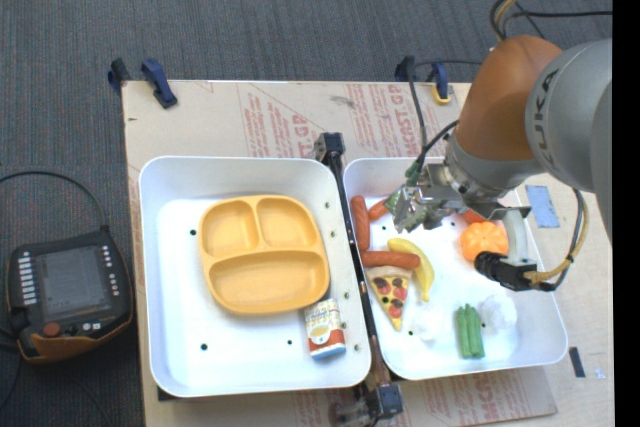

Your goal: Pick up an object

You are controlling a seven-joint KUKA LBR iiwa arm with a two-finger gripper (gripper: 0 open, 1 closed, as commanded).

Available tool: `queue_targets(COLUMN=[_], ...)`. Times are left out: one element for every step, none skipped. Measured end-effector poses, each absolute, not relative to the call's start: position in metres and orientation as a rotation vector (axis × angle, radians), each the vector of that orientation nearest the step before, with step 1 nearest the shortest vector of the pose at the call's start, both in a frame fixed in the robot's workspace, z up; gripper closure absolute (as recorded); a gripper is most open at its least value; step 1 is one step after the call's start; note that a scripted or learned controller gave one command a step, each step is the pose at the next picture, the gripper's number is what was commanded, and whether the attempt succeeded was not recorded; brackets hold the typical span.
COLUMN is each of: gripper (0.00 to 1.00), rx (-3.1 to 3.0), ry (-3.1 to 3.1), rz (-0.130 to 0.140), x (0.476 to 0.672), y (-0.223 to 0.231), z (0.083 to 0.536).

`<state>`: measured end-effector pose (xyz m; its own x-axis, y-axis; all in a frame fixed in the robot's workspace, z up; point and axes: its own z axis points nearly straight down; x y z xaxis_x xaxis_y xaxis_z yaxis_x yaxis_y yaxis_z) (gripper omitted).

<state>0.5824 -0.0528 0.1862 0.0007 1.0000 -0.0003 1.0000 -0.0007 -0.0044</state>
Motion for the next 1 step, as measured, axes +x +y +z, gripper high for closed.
queue_targets(gripper=[1.0], rx=[-2.218], ry=[-2.223], rz=[0.0], x=[0.635], y=[-0.0172], z=[0.2254])
